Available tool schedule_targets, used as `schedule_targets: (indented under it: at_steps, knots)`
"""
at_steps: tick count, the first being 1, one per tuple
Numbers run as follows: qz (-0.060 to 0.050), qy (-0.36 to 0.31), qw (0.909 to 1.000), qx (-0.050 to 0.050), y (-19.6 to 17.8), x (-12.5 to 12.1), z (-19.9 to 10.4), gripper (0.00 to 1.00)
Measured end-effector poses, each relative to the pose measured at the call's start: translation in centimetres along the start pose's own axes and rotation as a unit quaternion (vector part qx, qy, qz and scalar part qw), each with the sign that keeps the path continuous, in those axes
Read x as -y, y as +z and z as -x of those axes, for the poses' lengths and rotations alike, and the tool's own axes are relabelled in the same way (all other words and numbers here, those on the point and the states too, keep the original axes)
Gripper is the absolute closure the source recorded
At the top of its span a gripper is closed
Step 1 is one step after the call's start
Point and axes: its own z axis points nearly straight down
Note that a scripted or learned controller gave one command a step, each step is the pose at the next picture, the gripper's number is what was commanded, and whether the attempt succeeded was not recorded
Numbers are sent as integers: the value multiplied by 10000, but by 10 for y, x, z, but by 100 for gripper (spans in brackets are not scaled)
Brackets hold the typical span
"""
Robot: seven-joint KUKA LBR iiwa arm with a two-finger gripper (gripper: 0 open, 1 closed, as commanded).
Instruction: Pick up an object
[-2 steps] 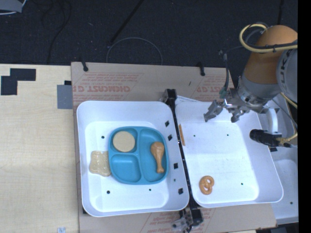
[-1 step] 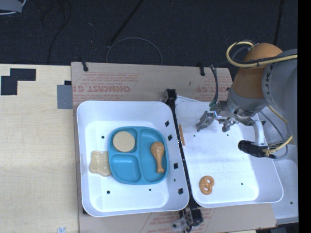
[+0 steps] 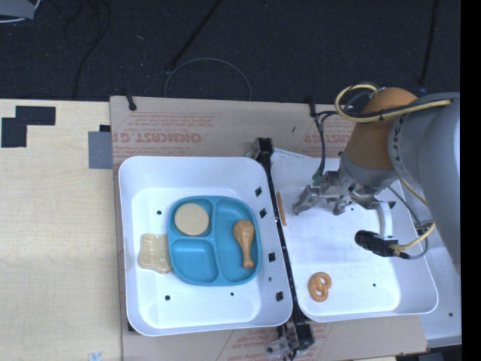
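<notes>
Grey two-finger gripper (image 3: 322, 199) spread open, holding nothing, above right shallow white bin (image 3: 421, 292); small brown pretzel (image 3: 319, 286) well apart.

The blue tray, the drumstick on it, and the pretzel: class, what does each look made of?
Blue tray: probably moulded plastic, going by its uniform colour, smooth matte surface and rounded compartments.
Drumstick: likely toy plastic, an even tan with a slight sheen.
Pretzel: hard to tell at this size; orange-brown, possibly plastic too.
</notes>
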Motion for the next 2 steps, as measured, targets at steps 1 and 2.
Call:
schedule_targets:
  at_steps: [1,2]
  knots:
    - [10,17,10000,2,-13,-1,1,100]
    - [48,23,10000,10,-71,7,7,100]
